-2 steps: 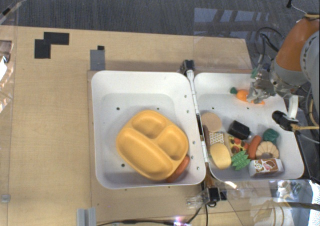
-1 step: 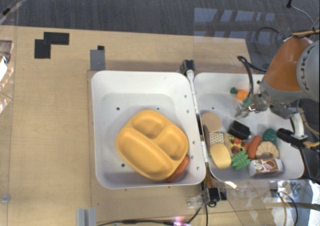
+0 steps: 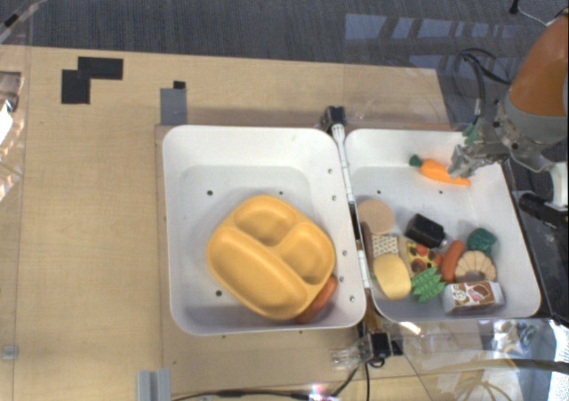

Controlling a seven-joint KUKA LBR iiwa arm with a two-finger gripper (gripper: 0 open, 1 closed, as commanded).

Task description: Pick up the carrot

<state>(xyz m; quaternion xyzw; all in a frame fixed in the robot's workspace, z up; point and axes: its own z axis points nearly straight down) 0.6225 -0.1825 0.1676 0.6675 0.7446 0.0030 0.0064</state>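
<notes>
The gripper [image 3: 464, 164] is low over the far right part of the right bin [image 3: 524, 259], its metal fingertips down at the right end of the carrot [image 3: 435, 171]. The view is too small and slanted to tell whether the claw is wide, narrow or closed on anything, so I cannot tell its state, nor whether the carrot is actually caught. Fingertips and carrot look to be touching or very nearly so.

The carrot lies flat on the bin floor, orange body pointing right toward the claw, green top at the left end. It sits by itself in the far part of the bin, well apart from the clutter — a placement that leaves room for the fingers to come down around it without nudging anything else.

Nearer the camera, the same bin holds a heap of toy food pushed together: a tan round piece [image 3: 376, 214], a black block [image 3: 425, 230], a yellow potato-like piece [image 3: 392, 276], a red sausage shape [image 3: 452, 257], a dark green piece [image 3: 483, 240] and a small printed carton [image 3: 471, 296]. They lean on one another as loosely dumped items do.

The left bin [image 3: 178, 212] holds a yellow divided plate [image 3: 271, 254], tilted — apparently propped on a reddish item [image 3: 322, 296] peeking from under its near right edge.

Judging by the pose, this is the grasp stage, with lifting not yet done.
</notes>
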